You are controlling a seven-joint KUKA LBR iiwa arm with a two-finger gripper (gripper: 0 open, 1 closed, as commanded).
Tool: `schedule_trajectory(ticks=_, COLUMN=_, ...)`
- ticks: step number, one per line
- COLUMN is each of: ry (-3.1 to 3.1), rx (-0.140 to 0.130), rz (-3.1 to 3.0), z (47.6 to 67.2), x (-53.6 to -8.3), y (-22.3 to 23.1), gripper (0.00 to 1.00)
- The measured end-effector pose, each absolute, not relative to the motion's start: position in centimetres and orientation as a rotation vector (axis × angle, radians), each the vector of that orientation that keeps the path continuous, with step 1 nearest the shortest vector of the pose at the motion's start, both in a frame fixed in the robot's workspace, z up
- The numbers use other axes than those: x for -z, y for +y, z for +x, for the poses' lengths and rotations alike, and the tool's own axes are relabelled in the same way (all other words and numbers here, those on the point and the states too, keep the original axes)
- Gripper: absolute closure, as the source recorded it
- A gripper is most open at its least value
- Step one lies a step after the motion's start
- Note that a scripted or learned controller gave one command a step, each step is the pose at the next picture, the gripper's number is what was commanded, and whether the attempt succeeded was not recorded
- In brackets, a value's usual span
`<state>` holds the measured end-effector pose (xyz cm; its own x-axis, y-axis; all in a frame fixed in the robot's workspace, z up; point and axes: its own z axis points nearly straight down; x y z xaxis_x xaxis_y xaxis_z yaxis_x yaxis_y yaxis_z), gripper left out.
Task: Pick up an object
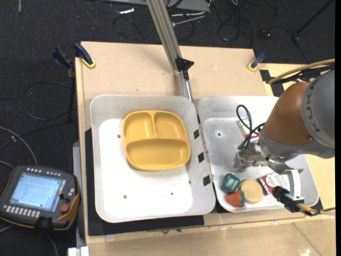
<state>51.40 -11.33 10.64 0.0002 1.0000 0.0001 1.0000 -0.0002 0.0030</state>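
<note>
Plywood bench (133, 71): pale board carrying both bins side by side, clamps at its far corners.
Left bin (106, 196): white, shallow; the yellow divided plate (157, 140) lies in its far half, toward the inner edge.
Right bin (224, 111): white, shallow; all loose objects are crowded against its near edge.
Arm (298, 121): grey with the orange band, reaching in over the right bin's right side, wrist bent downward so the tool points at the bin floor.
Gripper (246, 161): low over the middle of the right bin, just beyond the cluster; whether its fingers are spread or closed I cannot tell.
Objects to pick: a red-and-white packet (277, 183) toward the near right corner, a tan round piece (252, 191) beside it, a green piece (230, 183) and a red piece (235, 199) touching at the near edge.
Risk: the pieces sit packed together against the bin wall, so a descent may land between them, push them aside, or close on nothing; the wall may also block a finger.
</note>
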Motion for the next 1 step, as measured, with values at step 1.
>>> schedule_trajectory(ticks=1, ry=2.222, rx=-0.004, rz=2.216, z=51.36, x=-14.96, y=-10.9, gripper=1.0)
